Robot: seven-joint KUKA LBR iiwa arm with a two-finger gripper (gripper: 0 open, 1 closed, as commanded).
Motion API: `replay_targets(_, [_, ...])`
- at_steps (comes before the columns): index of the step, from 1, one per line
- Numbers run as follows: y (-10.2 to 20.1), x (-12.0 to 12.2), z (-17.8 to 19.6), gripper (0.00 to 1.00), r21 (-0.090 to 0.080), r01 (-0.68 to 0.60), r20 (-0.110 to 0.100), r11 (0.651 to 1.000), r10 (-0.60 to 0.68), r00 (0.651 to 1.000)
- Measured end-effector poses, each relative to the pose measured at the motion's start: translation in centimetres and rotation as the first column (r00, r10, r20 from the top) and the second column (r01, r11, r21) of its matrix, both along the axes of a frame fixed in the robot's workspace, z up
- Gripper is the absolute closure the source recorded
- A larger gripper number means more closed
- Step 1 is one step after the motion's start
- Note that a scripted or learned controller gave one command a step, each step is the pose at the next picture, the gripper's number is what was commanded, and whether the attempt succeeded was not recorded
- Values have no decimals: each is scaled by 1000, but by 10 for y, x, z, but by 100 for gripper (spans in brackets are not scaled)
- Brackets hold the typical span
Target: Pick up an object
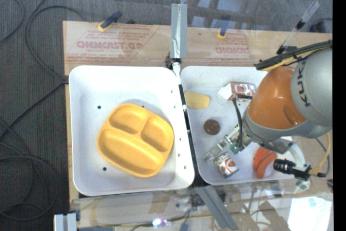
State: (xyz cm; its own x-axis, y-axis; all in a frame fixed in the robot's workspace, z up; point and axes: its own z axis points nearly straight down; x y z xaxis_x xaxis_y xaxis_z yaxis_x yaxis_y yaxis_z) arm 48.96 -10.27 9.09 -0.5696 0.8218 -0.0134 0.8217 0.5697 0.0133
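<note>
the left bin [81,116] carries a yellow compartment tray [136,139] lying flat near its middle, well apart from the arm; moving right past the divider, the right bin [197,162] holds a pale yellow flat piece [197,100] near its upper left corner, a small brown disc [212,126] below it, and a small red-and-white can [227,165] near the front edge; the gripper [223,151] has its tip low in this bin, just above and seemingly touching that can; whether the fingers stand apart or closed i cannot tell, since they blur into the can and wrist hardware, and nothing is clearly seen between them; further right lie a red-and-white packet [243,89] by the orange band and an orange-red object [263,163] beside the can; in my judgement the step in hand is the reach-and-grasp on the can; the next move calls for a firm closure around it and a straight lift, wary of the can rolling toward the bin wall.
</note>
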Motion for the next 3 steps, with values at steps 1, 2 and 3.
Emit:
replay_targets(1, [3,0,0,0,7,162,-2,987,-162,987])
replay_targets(2, [-9,60,-1,0,5,325,-12,946,-325,946])
replay_targets(3, [-9,61,9,100,3,324,-7,946,-324,946])
